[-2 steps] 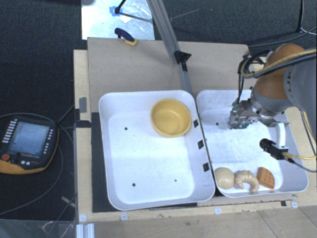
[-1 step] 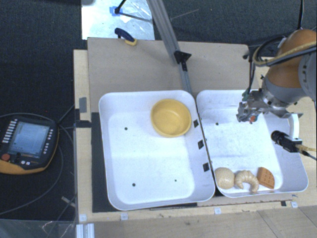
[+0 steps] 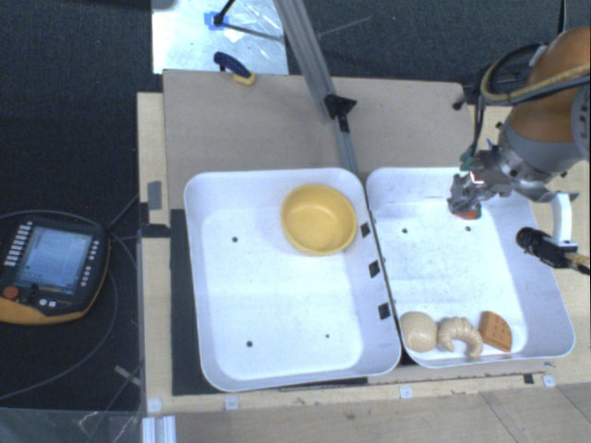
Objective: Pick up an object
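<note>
Red object [image 3: 469, 213] under gripper [image 3: 464, 201], far end of right bin [image 3: 545, 312].
Gripper directly over the red object, touching or just above it; grip state cannot be told. Near end of that bin: bun [image 3: 417, 330], croissant [image 3: 461, 335], and toast [image 3: 495, 330], in a row. Left bin [image 3: 222, 340]: yellow bowl [image 3: 319, 218], upright, at far right. Pendant [image 3: 51, 266] on floor, left.

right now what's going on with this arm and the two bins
A KUKA arm reaches in from the right, its gripper low over the upper part of the right bin, right at a small red-orange object. Whether it has a grip on that can't be told from this view. Three food-like items wait along that bin's lower edge: a pale roll, a croissant and an orange-brown piece. A yellow bowl sits in the left bin.
</note>
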`<action>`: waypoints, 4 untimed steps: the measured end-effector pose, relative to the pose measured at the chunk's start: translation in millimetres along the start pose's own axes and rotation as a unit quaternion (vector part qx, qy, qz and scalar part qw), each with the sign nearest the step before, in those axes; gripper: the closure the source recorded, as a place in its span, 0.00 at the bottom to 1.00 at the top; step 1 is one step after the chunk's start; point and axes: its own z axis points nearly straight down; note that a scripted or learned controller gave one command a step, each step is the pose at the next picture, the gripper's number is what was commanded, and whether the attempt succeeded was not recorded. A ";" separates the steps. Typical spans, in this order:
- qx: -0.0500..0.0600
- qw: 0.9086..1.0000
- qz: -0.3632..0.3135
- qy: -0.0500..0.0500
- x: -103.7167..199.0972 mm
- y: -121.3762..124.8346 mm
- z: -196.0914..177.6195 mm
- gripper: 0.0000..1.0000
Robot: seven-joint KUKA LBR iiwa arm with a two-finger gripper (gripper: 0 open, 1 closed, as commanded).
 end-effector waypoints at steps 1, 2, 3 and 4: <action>0.002 1.000 0.000 0.000 0.1 0.3 0.7 1.00; 0.002 1.000 -0.001 0.001 44.0 7.8 4.3 1.00; 0.001 1.000 -0.002 0.001 100.2 22.8 -7.7 1.00; 0.002 1.000 -0.002 0.001 158.2 31.6 -17.9 1.00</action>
